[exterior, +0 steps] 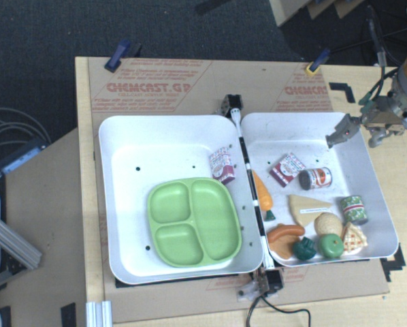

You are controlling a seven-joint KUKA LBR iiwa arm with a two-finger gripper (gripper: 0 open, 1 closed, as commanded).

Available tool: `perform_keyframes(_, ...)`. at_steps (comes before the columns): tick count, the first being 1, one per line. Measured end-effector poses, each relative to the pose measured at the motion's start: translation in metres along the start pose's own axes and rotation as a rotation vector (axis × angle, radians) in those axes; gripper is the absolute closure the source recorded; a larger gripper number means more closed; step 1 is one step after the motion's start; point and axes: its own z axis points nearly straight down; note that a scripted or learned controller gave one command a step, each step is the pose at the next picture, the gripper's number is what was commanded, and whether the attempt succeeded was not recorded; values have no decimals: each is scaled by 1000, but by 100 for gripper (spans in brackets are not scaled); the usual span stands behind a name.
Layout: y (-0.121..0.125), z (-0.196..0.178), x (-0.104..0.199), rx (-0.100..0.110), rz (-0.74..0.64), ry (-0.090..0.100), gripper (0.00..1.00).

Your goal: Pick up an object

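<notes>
My gripper (354, 139) hangs over the back right part of the right bin (293, 125), open, with nothing between its fingers (339, 134). Below and to its left lie a red and white packet (286, 169) and a small red can (316, 178) on its side. An orange carrot (261, 191) rests along the bin's left wall. Nearer the front sit a pale cheese wedge (308, 206), a green can (354, 209), a tan roll (326, 223), a green ball (331, 245), a sausage (285, 234) and a waffle-like piece (354, 238).
The left bin (122, 182) holds a green divided plate (192, 221) and another red and white packet (222, 164) by its right wall. A black divider strip (246, 165) runs between the bins. Cardboard (156, 80) covers the bench behind them.
</notes>
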Motion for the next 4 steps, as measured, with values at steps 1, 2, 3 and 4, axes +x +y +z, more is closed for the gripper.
perform_keyframes(1, -2, 95, 20, 4, 0, 1, 0)
perform_keyframes(2, 7, 181, -2, -3, 0, -1, 0)
perform_keyframes(3, 7, 171, -2, -3, 1, -1, 100)
perform_keyframes(4, -47, 92, 77, 2, -1, 2, 100)
